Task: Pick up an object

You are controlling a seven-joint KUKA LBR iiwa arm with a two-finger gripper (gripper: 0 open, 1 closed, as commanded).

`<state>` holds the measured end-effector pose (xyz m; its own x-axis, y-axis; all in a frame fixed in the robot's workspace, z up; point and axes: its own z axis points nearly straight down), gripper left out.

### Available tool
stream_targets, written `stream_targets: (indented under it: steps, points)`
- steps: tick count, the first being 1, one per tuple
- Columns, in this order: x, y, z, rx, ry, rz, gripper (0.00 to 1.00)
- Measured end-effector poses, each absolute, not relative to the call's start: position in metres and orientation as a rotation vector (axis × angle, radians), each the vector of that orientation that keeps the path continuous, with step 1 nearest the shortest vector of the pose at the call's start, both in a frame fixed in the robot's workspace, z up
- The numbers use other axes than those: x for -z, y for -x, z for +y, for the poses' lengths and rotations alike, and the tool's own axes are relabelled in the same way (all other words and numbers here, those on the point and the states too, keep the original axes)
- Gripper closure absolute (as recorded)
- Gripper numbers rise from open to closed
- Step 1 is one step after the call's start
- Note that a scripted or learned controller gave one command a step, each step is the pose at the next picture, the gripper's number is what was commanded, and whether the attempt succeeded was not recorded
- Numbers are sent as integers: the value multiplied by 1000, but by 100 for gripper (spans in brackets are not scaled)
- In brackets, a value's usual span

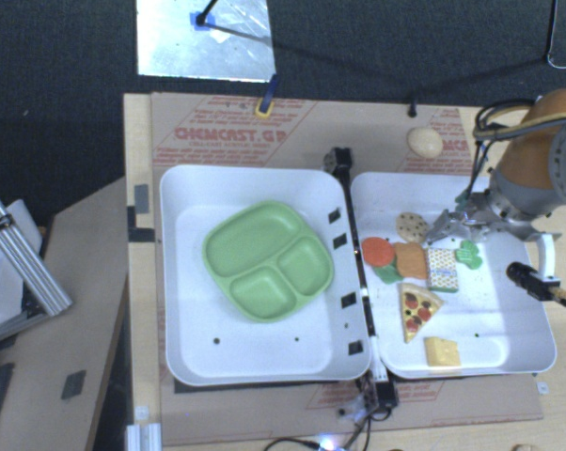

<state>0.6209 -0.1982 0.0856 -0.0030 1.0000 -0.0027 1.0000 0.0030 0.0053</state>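
Camera view frames two white bins side by side on the bench; the left bin (180, 252) bears a green divided plate (267, 261), and the right bin (509, 336) bears a scatter of toy food. A cookie (413, 225), a red tomato slice (378, 251), an orange piece (412, 261), a patterned block (443, 269), a green leafy piece (468, 253), a pizza slice (416, 310) and a cheese wedge (442, 351) are all seen lying on the bin floor. A pale round object (425, 142) is seen on the board beyond the bins.

Nothing is judged to have been picked up yet: every object rests on a surface, and none is seen lifted. The reach into the right bin appears to be done; the grasp and the lift are judged to be left.

The gripper (457, 225) is held low over the upper middle of the right bin, between the cookie and the green leafy piece, just above the patterned block. Its metal parts are spread in a fan, but whether they are apart or together cannot be told from this slant. No object is seen clamped in it, and contact with any piece cannot be confirmed.
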Motion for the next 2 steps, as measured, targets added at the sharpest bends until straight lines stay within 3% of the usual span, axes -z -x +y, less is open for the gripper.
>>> stream_targets:
  steps: [1, 2]
  points:
    - [-99, -623, -199, -7, -2208, 2217, 100]
    - [-144, -625, -197, -6, -2212, 2223, 100]
